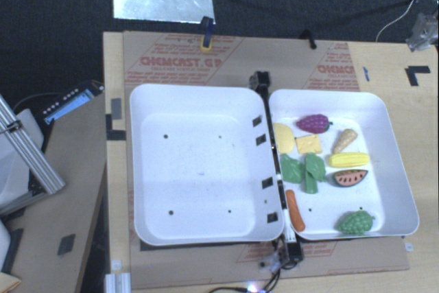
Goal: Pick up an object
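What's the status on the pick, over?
Nothing picked yet. Toy food sits in right bin: purple grapes, corn, carrot. Nothing blocking them.

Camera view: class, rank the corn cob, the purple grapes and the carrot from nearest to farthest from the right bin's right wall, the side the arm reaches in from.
1. Corn cob: mid-bin, closest to the right wall.
2. Purple grapes: towards the bin's far end, nearer its middle.
3. Carrot: against the bin's left edge, by the other bin.
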